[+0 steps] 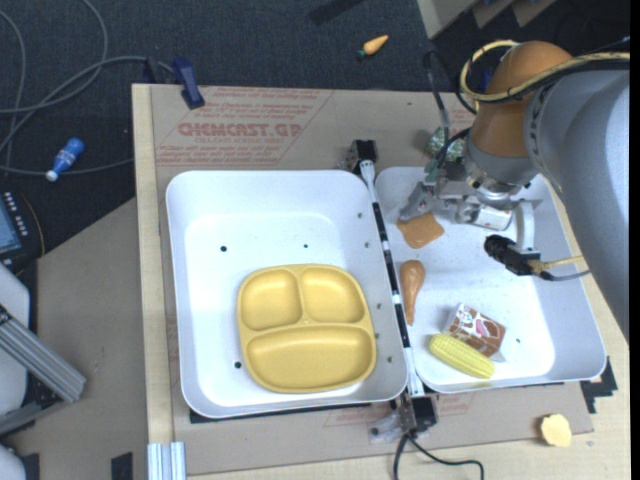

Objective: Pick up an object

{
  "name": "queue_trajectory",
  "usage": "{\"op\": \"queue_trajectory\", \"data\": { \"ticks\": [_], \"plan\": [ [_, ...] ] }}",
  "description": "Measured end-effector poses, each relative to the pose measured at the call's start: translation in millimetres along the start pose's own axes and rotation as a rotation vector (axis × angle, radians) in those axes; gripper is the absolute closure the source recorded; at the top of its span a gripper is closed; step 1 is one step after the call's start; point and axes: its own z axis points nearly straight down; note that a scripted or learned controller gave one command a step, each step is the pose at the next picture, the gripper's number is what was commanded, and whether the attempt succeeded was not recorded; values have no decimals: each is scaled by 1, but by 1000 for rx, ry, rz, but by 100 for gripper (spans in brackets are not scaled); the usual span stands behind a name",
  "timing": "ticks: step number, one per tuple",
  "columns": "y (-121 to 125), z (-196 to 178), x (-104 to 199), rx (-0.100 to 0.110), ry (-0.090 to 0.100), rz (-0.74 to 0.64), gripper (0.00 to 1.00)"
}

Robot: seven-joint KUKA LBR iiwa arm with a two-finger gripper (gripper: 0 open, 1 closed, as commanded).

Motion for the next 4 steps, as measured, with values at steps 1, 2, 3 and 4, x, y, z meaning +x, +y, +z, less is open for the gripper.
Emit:
{"op": "queue_trajectory", "data": {
  "ticks": [1,2,3,4],
  "plan": [
    [10,1,2,3,1,1,0],
    [10,0,6,5,1,2,0],
    [-4,0,6,9,2,3,0],
    [1,1,7,5,1,2,0]
  ]
}}
